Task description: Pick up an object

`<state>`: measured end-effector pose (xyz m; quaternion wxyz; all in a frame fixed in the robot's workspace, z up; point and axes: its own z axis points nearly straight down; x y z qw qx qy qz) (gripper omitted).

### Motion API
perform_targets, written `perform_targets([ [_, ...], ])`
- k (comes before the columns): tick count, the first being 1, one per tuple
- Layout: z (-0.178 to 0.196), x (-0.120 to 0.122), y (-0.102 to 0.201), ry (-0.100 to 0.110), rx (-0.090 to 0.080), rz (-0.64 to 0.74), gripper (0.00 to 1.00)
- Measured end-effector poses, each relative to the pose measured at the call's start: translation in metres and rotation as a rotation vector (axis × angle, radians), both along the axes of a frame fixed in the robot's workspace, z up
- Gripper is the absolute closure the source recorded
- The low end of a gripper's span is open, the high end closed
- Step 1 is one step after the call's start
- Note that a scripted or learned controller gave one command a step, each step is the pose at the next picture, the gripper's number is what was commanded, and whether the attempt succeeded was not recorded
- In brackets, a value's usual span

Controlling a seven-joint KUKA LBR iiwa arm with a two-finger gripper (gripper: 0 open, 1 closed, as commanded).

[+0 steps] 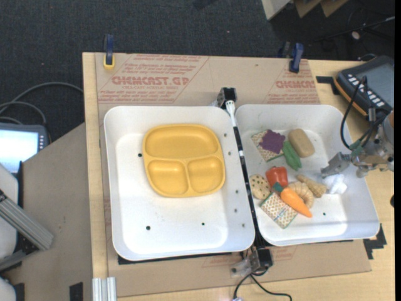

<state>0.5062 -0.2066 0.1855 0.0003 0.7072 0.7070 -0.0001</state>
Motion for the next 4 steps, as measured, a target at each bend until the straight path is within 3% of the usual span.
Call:
perform_targets([
  [1, -0.100, -0.006, 0.005, -0.008, 0.002, -0.003, 0.00],
  [2, -0.096, 0.012, 0.112, -0.016, -0.003, 0.006, 0.00],
  [4, -0.098, 0.112, 0.108, 0.000, -0.001, -0.001, 0.00],
])
